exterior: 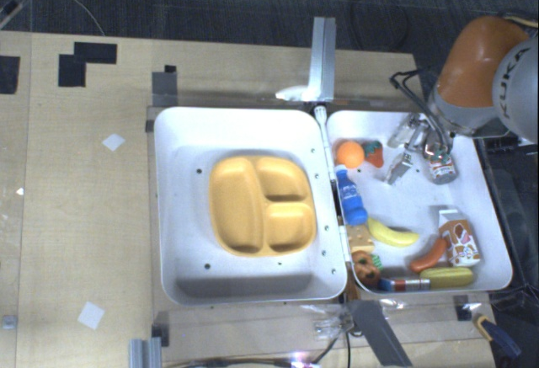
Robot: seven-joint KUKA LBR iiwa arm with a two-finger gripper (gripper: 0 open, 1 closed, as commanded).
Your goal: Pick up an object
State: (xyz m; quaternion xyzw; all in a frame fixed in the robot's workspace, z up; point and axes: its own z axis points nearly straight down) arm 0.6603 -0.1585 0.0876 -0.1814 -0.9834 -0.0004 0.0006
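Two white bins side by side mid-frame. Left bin (173,215): yellow divided tray (259,205) lying flat at centre. Right bin (493,227): blue bottle (349,200) along the left wall, orange ball (349,154) above it, touching a small red-and-green piece (371,154); yellow banana (393,233) lower centre; red sausage-like toy (429,255) and a long yellow-green item (446,276) near the bottom edge; brown-and-white carton (457,242) at lower right. Gripper (403,150) in the upper right of that bin, fingers spread, pinching nothing, hovering just right of the ball. Grey arm (484,76) with orange band at far right.
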